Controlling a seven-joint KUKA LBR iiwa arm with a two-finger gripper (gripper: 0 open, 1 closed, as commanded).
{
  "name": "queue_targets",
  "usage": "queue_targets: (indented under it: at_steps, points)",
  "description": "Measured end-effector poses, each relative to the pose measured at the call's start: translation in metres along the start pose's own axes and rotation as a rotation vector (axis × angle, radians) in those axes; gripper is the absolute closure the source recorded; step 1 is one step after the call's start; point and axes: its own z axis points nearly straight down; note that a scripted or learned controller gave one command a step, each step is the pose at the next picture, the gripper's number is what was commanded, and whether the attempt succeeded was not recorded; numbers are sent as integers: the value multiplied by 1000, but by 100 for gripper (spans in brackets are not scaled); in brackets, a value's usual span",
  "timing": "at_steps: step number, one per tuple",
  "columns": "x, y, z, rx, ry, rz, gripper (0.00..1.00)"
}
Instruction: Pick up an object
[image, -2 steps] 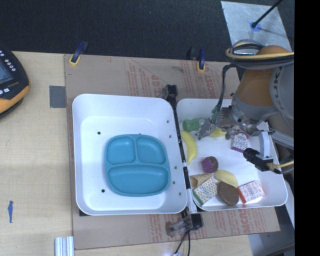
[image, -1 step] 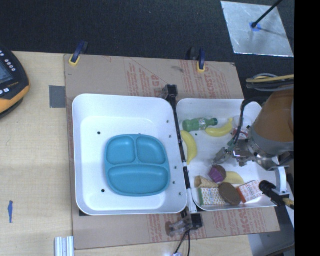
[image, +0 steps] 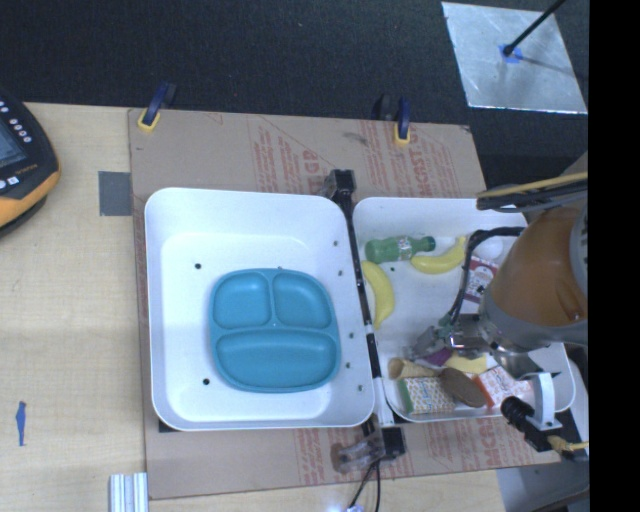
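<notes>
My gripper (image: 447, 343) is low in the right bin (image: 420, 208), over its middle, under the orange-banded wrist (image: 540, 272). A small purplish thing (image: 433, 349) lies right at the gripper's tip; whether it is held cannot be made out. A yellow banana (image: 380, 290) lies along the bin's left wall, a second yellow banana (image: 440, 262) sits further back, and a green bottle (image: 399, 247) lies on its side between them. A patterned box (image: 430, 396), a brown lump (image: 463, 387) and a red-and-white packet (image: 497, 381) crowd the front of the bin.
The left bin (image: 170, 300) holds a blue divided plate (image: 275, 330). Both bins rest on a cardboard sheet (image: 260, 150) clamped at the back. A yellow-and-black pendant (image: 20, 160) lies at the far left of the bench. The arm covers the right bin's right side.
</notes>
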Motion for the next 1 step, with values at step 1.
queue_targets:
  at_steps: [1]
  points:
    - [-2, 2, -12, 0, 1, -2, 100]
